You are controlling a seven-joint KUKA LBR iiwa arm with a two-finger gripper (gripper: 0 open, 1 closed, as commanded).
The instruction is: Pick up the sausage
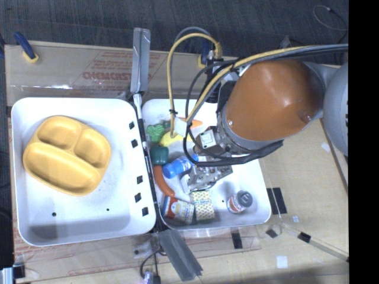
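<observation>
Lay slantwise along the left wall of the right bin (260,176): the sausage (164,181), orange-red, just below a dark green block (159,154) and beside a blue bottle (176,168). Hung low over the middle of that bin, just right of the sausage and apart from it: the gripper (207,179); could not tell how the jaws stood. Sat in the left bin (77,218): a yellow divided tray (66,154).

Grey arm (334,99) with broad orange band (272,99), yellow and black cables (172,76), metallic pincer (204,179).
</observation>
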